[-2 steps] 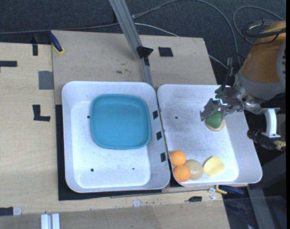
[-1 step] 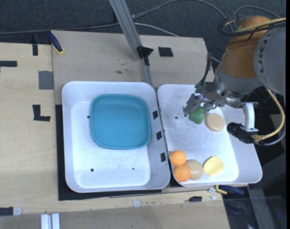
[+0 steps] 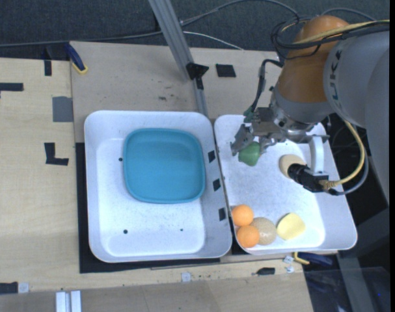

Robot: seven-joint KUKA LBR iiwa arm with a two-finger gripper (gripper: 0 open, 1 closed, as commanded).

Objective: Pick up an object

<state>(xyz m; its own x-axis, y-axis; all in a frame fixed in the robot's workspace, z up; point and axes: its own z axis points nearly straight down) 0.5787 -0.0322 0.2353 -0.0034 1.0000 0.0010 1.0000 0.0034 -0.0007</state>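
My gripper (image 3: 248, 147) hangs over the upper left part of the right bin (image 3: 272, 187), reaching in from the right. A small green rounded object (image 3: 251, 155) sits between its grey fingertips, and the fingers are shut on it. At the front of the same bin lie two orange balls (image 3: 243, 214) (image 3: 248, 236), a beige lump (image 3: 265, 230) and a pale yellow object (image 3: 291, 225), bunched close together.
The left bin (image 3: 101, 194) holds a blue square plate (image 3: 163, 164) at its middle. A slanted metal post (image 3: 177, 38) rises behind the bins. The wall between the two bins (image 3: 218, 174) runs just left of the gripper.
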